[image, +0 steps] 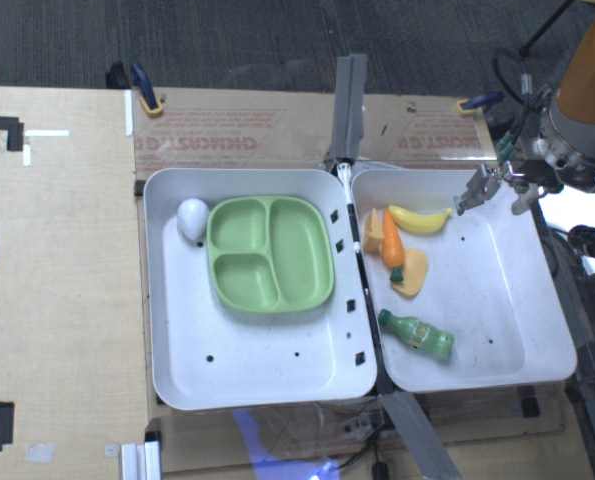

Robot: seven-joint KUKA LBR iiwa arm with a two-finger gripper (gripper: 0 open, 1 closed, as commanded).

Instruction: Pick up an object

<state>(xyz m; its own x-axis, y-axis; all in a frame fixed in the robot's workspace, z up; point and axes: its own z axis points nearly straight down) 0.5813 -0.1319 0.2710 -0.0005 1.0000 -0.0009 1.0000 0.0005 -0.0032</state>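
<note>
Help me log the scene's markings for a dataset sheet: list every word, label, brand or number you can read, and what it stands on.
Red print on the cardboard strip behind the bins: it appears upside down and is too blurred to read with confidence.
Green bottle label: too small to read.
Green divided plate, banana, carrot: no text visible.
</note>
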